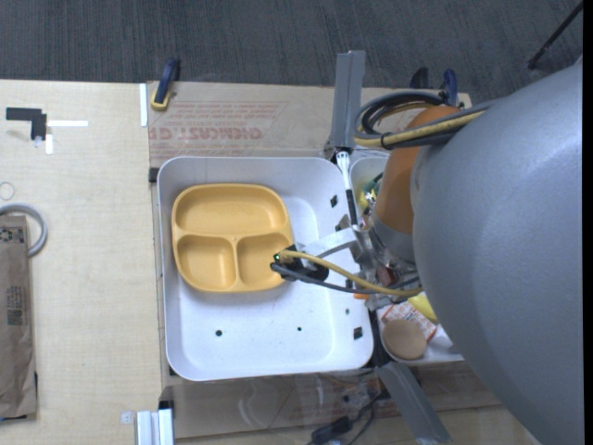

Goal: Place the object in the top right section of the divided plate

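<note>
In the left bin [190, 346], toward its upper-left corner, the yellow divided plate [232, 213] lies flat. My gripper [364, 253] hangs at that bin's right edge, right of the plate; whether it is spread or closed I cannot tell.

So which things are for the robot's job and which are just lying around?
For the job: yellow divided plate, robot arm. I can't tell which object it will place.

Just lying about: blue clamp, brown paper bag, cardboard sheet behind the white bin.
</note>
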You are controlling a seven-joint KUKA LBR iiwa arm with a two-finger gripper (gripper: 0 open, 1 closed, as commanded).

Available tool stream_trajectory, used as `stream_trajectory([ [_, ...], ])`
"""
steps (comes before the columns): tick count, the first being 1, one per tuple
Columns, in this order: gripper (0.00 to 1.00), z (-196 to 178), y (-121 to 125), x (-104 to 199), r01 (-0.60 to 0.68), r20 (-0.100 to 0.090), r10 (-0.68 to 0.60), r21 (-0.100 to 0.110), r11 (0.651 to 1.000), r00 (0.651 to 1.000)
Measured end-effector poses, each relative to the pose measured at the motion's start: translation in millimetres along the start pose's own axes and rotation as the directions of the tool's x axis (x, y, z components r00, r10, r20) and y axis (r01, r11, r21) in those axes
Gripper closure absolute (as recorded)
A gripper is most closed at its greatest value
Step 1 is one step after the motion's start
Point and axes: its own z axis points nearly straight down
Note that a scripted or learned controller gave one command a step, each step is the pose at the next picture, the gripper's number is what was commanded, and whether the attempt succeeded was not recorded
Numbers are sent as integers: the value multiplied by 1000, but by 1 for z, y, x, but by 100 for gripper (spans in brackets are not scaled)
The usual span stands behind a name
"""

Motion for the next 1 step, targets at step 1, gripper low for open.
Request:
stream_trajectory([
  [1,100,-8,2,0,-3,4,3,-1,1000,1000],
])
